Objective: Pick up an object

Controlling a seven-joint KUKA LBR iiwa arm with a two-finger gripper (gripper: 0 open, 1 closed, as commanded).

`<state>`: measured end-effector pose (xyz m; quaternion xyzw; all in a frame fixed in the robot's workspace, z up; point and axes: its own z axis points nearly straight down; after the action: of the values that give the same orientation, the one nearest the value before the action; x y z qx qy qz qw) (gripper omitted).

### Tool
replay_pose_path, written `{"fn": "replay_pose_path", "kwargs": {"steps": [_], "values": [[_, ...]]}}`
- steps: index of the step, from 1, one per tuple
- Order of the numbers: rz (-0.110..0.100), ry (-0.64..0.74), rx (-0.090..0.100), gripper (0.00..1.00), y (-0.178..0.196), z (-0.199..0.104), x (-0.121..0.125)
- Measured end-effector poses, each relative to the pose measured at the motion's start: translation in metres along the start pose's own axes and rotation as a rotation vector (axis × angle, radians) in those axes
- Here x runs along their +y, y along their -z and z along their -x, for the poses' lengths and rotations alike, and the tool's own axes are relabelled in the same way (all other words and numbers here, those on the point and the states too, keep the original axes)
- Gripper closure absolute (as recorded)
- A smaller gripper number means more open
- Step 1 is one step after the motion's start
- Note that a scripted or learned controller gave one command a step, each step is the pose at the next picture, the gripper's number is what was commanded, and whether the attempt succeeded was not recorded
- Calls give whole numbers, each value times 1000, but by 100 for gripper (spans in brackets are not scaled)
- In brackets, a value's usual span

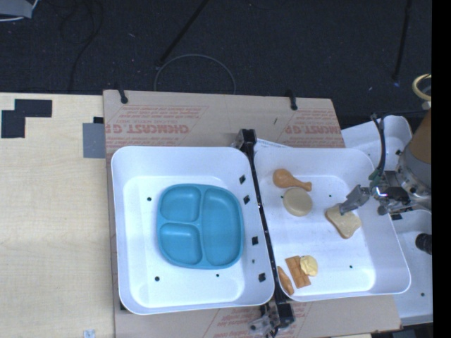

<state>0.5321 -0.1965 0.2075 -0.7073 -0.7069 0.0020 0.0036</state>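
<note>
Grey end effector point(350, 205) hovers over the bread slice point(344, 223), its grip impossible to make out.

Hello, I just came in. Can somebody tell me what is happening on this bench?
A robot arm reaches in from the right, and its pincer is low over the right bin, right at a bread slice. Whether it grips the slice cannot be told. Also in that bin lie a drumstick, a round biscuit and some orange and yellow food pieces. The left bin holds a blue divided plate.
</note>
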Motion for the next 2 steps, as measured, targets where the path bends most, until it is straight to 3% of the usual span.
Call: {"fn": "replay_pose_path", "kwargs": {"steps": [2], "values": [[2,-1,0,0,-94,-8,-3]]}}
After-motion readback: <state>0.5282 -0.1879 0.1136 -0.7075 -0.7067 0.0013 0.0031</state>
